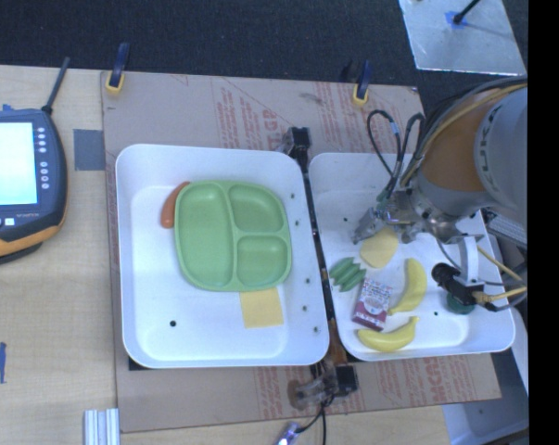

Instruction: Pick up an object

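Camera view, slanted down over the worktop [66, 341]: my claw [383, 222] is low in the right bin [339, 179], near its upper middle. Whether it is wide or narrow I cannot tell, and no item is seen gripped in it. A pale yellow piece [380, 249] lies just below the claw, touching it or nearly so. Green pods [346, 273] lie to the lower left of it. A small red and white packet [374, 302] sits below the pale piece, with one banana [412, 284] just right of the packet and another banana [387, 336] below it. Left bin [131, 248]: a green divided plate [233, 235], an orange item [171, 205] at its left edge, a yellow square [261, 308] below it.
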